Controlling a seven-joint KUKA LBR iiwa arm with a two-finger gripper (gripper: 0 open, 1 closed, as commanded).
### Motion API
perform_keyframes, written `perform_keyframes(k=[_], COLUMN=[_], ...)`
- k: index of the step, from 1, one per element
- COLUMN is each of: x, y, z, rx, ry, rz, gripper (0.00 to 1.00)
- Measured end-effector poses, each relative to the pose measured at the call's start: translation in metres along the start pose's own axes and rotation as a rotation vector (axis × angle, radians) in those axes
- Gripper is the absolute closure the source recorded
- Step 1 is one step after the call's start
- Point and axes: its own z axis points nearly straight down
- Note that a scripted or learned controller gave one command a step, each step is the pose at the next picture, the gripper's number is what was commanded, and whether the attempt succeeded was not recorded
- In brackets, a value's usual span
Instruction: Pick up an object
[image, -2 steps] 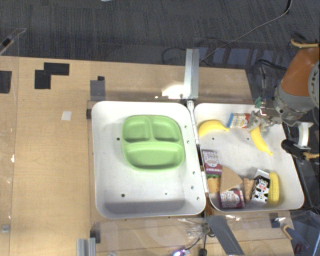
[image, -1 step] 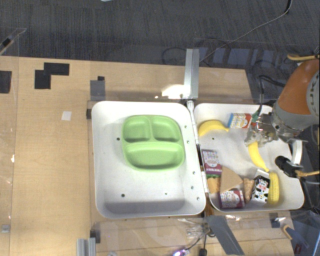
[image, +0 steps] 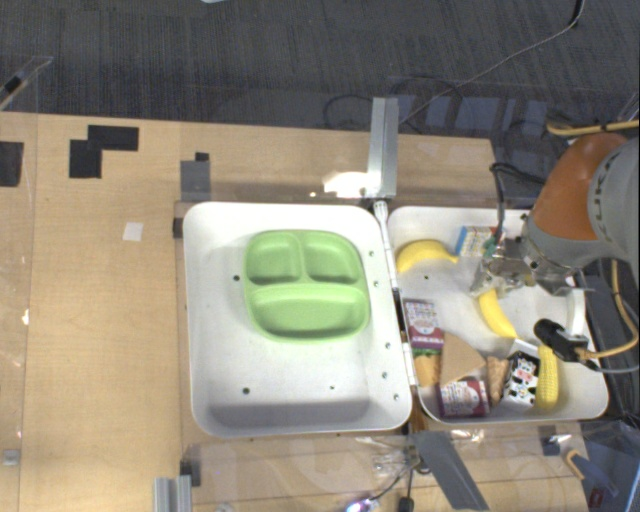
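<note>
- Banana lying slantwise in the right bin, its upper end right under the pincer
- Pincer low over that end, near the bin's back wall; too small and cluttered to tell how far open, or whether anything sits between its tips
- Second banana curved at the bin's back left corner
- Corn cob and small packets along the front
- Green divided plate in the left bin
- Both bins side by side on the table

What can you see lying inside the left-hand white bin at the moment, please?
The left white bin holds one green divided plate, lying flat with three compartments that show nothing in them. Whatever the plate itself covers on the bin floor cannot be seen.
</note>
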Motion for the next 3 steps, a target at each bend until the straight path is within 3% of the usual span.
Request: perform_keyframes(k=[1, 2, 3], x=[0.034, 0.033, 0.03], y=[0.035, 0.035, 0.03], z=[-0.126, -0.126, -0.003], rx=[-0.002, -0.001, -0.001], ry=[-0.001, -0.001, 0.0], rz=[0.115, 0.115, 0.095], gripper=[1.0, 0.0, 0.0])
